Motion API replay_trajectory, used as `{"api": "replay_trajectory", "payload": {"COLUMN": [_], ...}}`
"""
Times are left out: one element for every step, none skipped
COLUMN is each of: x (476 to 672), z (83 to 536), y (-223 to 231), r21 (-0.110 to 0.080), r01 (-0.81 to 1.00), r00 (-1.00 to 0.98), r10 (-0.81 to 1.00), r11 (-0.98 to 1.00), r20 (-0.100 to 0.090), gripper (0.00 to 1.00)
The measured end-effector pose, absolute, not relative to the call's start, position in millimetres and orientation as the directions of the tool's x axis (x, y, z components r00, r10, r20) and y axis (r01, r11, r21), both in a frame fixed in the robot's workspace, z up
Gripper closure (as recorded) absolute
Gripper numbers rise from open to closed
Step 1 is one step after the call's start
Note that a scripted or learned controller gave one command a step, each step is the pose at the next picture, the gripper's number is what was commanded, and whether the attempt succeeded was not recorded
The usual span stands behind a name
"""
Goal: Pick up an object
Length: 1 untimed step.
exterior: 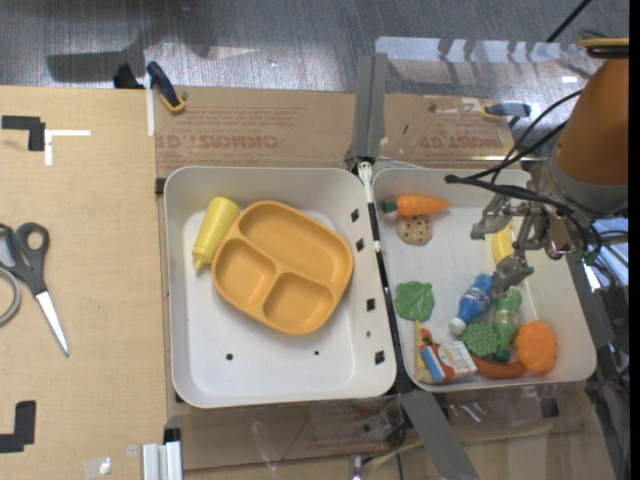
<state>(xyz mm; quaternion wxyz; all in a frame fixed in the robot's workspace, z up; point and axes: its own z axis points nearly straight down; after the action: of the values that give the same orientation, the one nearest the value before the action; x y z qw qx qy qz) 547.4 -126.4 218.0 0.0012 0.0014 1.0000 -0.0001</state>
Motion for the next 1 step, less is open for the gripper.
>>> {"api": "replay_trajectory", "payload": {"x": [552.4], "z": [92.8], "y": [-166.1], "r21": [-0.001], "r01": [0.056], "r00": [-0.998], "r10": [0.056], "r11": [0.998], "r20": [-0.004], "gripper": [0.0]}}
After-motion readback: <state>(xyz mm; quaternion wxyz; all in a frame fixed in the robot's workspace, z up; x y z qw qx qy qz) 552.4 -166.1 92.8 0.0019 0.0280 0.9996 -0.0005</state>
